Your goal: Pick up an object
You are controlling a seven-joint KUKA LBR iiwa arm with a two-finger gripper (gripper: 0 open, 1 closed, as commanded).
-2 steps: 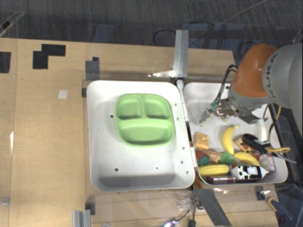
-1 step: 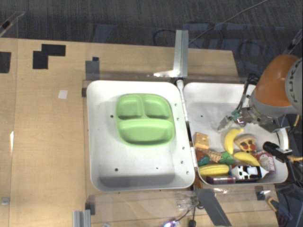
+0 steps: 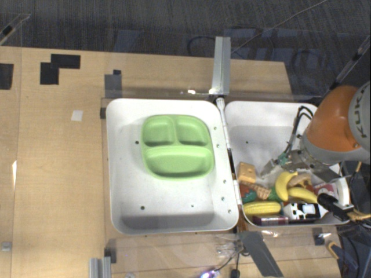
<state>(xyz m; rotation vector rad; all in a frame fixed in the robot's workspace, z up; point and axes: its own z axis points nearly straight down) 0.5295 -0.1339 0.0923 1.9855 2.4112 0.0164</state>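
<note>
Low over the right bin (image 3: 255,120), the gripper (image 3: 285,165) hung among the heap of toys at the near end, reached in from the right on the grey arm (image 3: 356,120) with its orange band (image 3: 331,120). Whether it was spread or closed, I could not tell, since the metal parts at its tip blurred into the clutter below, and nothing could be seen clearly caught in it.

Just beside the tip lay a yellow banana (image 3: 282,185), curved and smooth, with a darker end, and a second yellow banana piece (image 3: 303,194) rested right of it. Nearer the front rim lay a longer yellow piece (image 3: 262,208) that looked like corn or another banana, with a small green object (image 3: 248,198) touching its left end. A tan block (image 3: 247,172), cracker-like and tilted, sat against the bin's left wall. A black-and-white object (image 3: 301,211) lay at the front right, and a dark reddish stick (image 3: 265,219) ran along the front rim.

A pale green divided plate (image 3: 176,145) with three compartments lay flat in the middle of the left bin (image 3: 122,172), well apart from the arm. Both bins sat side by side on the wooden bench (image 3: 52,172).
</note>
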